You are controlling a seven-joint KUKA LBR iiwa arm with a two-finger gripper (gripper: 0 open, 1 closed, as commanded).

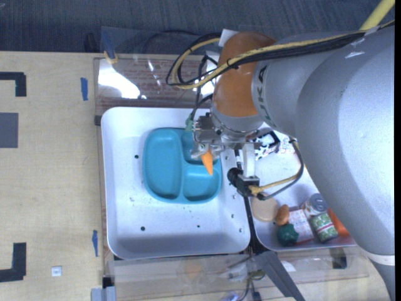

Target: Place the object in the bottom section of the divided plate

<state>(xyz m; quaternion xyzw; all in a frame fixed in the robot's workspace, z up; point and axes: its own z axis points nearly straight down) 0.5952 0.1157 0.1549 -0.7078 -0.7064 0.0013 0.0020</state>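
1. Nearest the camera is the grey arm (pixel 338 124), filling the right side of the view, with its orange band (pixel 241 74) above the wrist and yellow cables looping over it.
2. Below the wrist, the hand (pixel 205 150) sits over the right edge of the blue divided plate (pixel 164 165), which lies in the left white bin (pixel 125 218).
3. A small orange, carrot-like piece (pixel 207 162) pokes out beneath the hand, its tip pointing down toward the plate. It looks pinched between the fingers, though the wrist hides most of the grip, so I judge that rather than see it clearly.
4. The piece hangs above the plate's smaller right-hand sections, close to the ridge between them.
5. Handling, as a guess: it looks like a light, stiff toy vegetable, smooth and tapered. A tapered body tends to slip out of flat fingers, so the thick upper end is the safer place to hold, across its width.
6. It should not break if dropped, but it may roll or bounce over a divider, so a low release seems wise.
7. The right bin (pixel 282 240) holds other items: a tan round piece (pixel 265 211), a green lump (pixel 288 233), a small can (pixel 316 203) and a green-labelled packet (pixel 324 226).
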